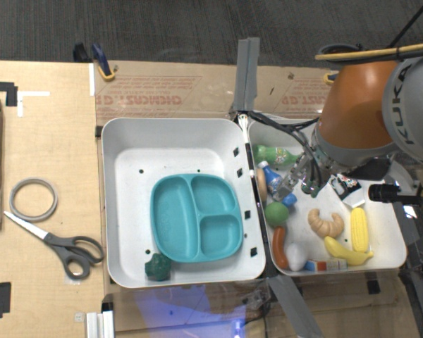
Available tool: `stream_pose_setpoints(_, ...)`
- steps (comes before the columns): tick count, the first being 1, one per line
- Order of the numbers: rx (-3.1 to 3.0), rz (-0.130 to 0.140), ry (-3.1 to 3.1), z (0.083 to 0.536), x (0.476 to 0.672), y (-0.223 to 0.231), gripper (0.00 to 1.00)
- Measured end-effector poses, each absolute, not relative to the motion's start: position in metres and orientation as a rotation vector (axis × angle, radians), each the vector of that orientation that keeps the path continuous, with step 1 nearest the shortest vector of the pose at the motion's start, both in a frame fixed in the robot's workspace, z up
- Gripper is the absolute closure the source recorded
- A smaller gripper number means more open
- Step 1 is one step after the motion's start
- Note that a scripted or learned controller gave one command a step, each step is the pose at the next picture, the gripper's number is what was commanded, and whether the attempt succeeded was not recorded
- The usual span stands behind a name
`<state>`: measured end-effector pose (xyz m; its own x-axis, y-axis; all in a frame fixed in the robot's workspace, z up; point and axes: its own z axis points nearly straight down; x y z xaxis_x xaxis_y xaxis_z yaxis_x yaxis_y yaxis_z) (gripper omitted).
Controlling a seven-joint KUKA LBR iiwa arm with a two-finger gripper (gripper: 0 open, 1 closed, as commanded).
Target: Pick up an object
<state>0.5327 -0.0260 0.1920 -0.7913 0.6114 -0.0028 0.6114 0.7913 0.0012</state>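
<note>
My gripper [304,180] hangs low over the left middle of the right bin [391,259], under the orange-banded wrist [359,108]. Just to its left lie a blue-and-white bottle [271,180] and a green bottle [275,153]. A green ball [276,212] sits below them, with a red sausage [280,248] nearer the front. A tan croissant [326,222], a corn cob [359,229] and a banana [345,252] lie to the gripper's lower right. Nothing is visibly held.
The left bin [120,139] holds a teal divided plate [196,217] and a dark green toy [158,267] at its front corner. On the bench to the left are scissors [56,243] and a tape ring [33,198].
</note>
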Motion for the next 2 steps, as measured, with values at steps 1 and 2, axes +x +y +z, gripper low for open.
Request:
stream_pose_setpoints(1,1.356,-0.002,2.835,0.191,0.478,-0.003,1.0)
stream_pose_setpoints(2,1.297,-0.002,2.858,0.246,0.604,-0.077,1.0)
